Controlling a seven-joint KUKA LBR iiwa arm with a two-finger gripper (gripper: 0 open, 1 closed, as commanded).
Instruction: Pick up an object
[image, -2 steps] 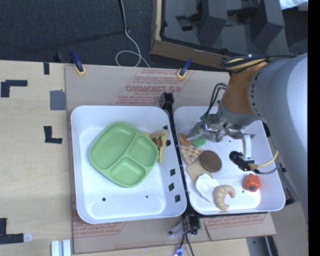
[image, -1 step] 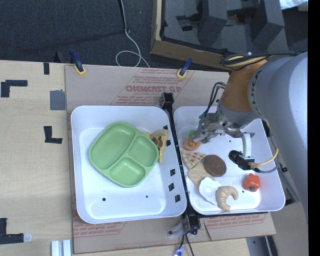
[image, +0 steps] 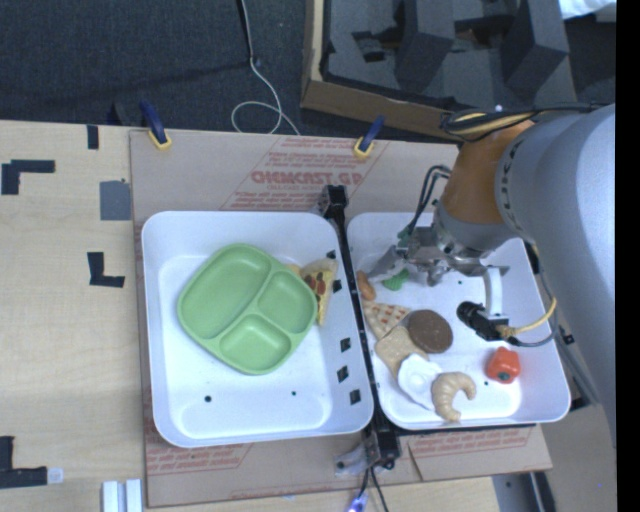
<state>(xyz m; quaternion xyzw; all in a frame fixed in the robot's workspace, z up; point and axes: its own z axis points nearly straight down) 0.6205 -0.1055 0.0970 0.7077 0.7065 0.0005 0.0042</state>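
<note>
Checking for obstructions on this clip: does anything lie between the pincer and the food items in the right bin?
Nothing visible does. The pincer hangs over the right bin, with the croissant and brown disc lying uncovered below it.

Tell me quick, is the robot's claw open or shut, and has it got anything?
Claw: cannot be told; it is low over the right bin, and nothing can be seen held in it.

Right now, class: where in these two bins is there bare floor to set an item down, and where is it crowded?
Left bin: bare along the front, below the green divided plate. Right bin: crowded at front around the croissant, brown disc and red piece; the gripper is over the back.
</note>
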